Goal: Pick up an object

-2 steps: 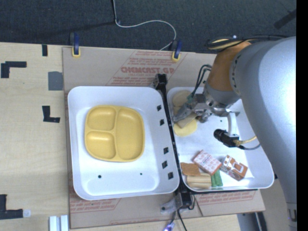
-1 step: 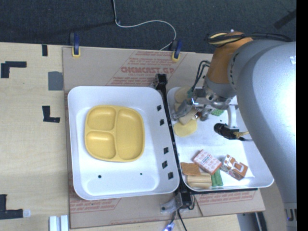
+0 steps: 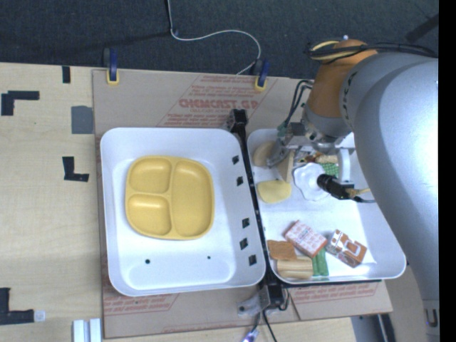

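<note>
The arm [image 3: 388, 105] reaches into the far end of the right bin [image 3: 381, 251]; the gripper [image 3: 288, 144] sits by a yellow piece [image 3: 273, 190]. Whether it grips anything, I cannot tell. A yellow tray [image 3: 170, 197] lies in the left bin [image 3: 117, 162].

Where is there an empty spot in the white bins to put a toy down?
The left bin has bare floor in front of the yellow divided plate, and a thinner strip around it. The right bin is crowded: the arm's gripper works at its far end, and food packets fill the near end.
</note>
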Controlling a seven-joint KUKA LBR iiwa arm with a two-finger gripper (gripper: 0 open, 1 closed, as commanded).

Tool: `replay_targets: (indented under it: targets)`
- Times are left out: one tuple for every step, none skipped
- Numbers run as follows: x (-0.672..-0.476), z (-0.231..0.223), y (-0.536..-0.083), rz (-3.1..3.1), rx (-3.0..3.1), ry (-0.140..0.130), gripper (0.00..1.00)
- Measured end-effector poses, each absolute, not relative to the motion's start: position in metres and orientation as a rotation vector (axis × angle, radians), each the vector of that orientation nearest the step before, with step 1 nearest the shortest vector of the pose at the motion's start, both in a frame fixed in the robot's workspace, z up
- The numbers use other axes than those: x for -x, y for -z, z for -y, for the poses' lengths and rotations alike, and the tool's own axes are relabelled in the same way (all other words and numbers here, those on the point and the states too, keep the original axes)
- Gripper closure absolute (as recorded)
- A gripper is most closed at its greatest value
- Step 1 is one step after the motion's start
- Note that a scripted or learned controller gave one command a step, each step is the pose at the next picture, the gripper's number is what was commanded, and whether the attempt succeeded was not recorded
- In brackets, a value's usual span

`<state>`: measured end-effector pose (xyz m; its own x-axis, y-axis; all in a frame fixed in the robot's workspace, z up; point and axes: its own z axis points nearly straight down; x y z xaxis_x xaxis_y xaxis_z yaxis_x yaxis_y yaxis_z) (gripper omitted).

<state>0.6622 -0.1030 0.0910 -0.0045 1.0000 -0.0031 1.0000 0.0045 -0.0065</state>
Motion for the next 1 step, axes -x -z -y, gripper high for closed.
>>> replay_targets:
  targets:
    - [-0.6263, 0.0410, -0.1888, 2.230, 2.213, 0.006, 1.00]
